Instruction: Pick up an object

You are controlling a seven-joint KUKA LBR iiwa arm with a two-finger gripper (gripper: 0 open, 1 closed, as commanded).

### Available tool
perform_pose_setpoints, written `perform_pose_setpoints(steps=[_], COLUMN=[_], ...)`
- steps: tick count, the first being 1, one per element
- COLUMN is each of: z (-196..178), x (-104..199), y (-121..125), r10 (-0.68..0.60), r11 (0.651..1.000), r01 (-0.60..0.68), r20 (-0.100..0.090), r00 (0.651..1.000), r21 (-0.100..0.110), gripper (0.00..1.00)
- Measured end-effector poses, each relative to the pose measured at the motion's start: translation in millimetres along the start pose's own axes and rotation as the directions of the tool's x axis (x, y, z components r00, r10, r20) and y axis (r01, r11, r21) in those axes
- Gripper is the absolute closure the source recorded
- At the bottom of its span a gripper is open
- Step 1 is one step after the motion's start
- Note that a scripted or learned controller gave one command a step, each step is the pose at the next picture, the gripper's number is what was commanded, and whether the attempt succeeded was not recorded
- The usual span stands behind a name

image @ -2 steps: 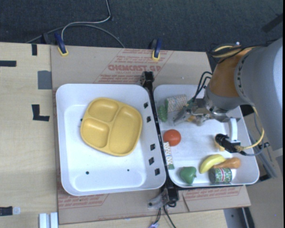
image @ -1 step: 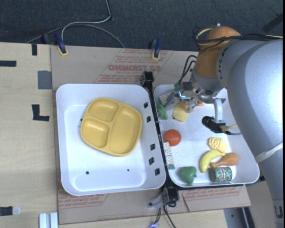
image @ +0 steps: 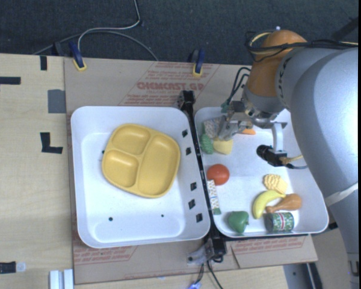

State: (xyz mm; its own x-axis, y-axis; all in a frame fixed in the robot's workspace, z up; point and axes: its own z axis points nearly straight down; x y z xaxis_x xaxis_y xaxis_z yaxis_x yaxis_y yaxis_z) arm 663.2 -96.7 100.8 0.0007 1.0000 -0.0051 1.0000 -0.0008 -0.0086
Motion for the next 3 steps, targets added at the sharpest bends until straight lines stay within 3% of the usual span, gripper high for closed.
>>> perform_pose_setpoints(steps=[1, 2, 3], z=[0.6, 15.7, 6.2], x=[-0.3, -14.4, -14.3], y=[-0.3, -18.7, -18.8], r10=[0.0, -0.002, -0.004], r11=[1.0, 1.0, 1.0], r01=[0.0, 0.002, 0.004], r20=[0.001, -0.003, -0.002], r00=[1.0, 1.0, 1.0], r21=[0.001, -0.01, -0.009], gripper=[0.0, 0.0, 1.0])
